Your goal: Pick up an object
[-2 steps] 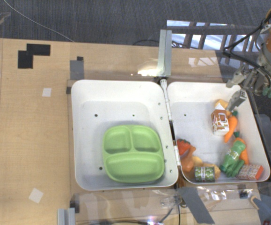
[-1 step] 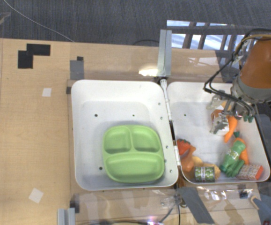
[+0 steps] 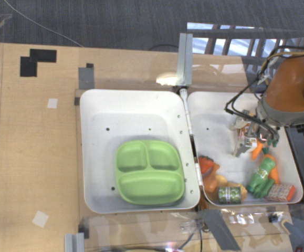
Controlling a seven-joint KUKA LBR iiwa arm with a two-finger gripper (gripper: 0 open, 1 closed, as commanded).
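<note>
a green divided plate (image 3: 149,171) with 3 compartments lies in the left white bin (image 3: 102,109), toward its lower middle. black patches (image 3: 36,61) mark the wooden bench (image 3: 28,161) at upper left.

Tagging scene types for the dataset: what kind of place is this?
Most likely a robotics lab bin-picking cell. A wooden bench bears two white bins: the left bin holds a green divided plate, the right bin toy food, with the arm's hand above it.
</note>
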